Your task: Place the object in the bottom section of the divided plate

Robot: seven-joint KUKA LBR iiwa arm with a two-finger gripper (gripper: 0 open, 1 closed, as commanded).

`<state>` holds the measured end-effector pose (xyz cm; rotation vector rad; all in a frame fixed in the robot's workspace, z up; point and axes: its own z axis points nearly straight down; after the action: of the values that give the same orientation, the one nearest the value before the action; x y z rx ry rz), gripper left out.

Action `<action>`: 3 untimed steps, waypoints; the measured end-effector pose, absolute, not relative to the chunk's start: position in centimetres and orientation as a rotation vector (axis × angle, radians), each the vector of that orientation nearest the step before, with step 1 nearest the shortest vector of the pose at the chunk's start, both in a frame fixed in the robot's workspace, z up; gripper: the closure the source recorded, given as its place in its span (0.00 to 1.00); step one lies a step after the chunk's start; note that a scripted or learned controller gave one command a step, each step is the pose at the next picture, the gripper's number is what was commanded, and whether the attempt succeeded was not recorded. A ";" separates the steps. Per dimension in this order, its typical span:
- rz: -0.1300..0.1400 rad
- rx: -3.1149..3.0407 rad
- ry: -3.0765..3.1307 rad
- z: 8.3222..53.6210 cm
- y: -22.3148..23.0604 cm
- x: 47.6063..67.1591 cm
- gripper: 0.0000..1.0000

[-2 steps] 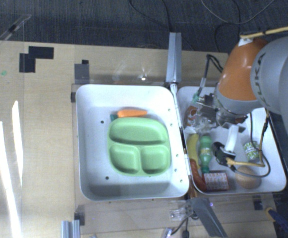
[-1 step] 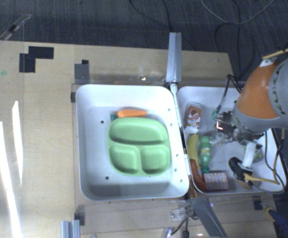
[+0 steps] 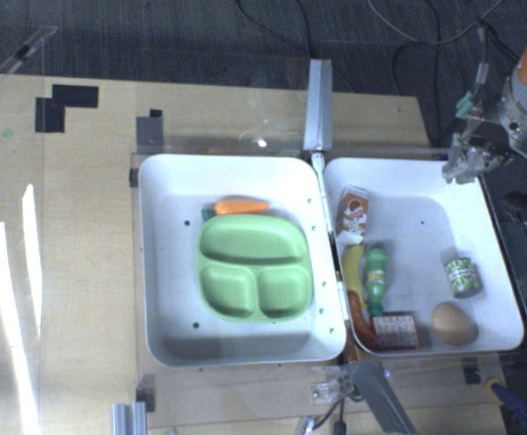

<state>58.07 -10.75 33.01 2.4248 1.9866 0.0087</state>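
A green divided plate (image 3: 254, 265) lies in the middle of the left bin (image 3: 168, 243). It has one wide section on the far side and two smaller sections on the near side, all bare. An orange carrot (image 3: 240, 207) lies in the bin against the plate's far rim. My gripper (image 3: 465, 164) hangs over the far right corner of the right bin (image 3: 417, 198), with nothing visibly held. It is well apart from the plate and from the objects below it.
The right bin holds a snack packet (image 3: 354, 216), a yellow banana (image 3: 352, 270), a green bottle (image 3: 375, 279), a red box (image 3: 395, 331), a brown round object (image 3: 453, 323) and a small green can (image 3: 463, 276). A metal divider post (image 3: 318, 107) stands between the bins.
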 end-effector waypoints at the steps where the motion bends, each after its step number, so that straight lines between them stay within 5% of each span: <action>1: 0.010 2.602 1.746 43.7 -14.8 52.2 1.00; 2: 0.001 2.520 1.874 22.0 -17.2 49.4 1.00; 3: 0.010 2.170 2.259 8.9 -16.6 49.1 1.00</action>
<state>49.05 -16.65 8.95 2.1696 2.2590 0.0102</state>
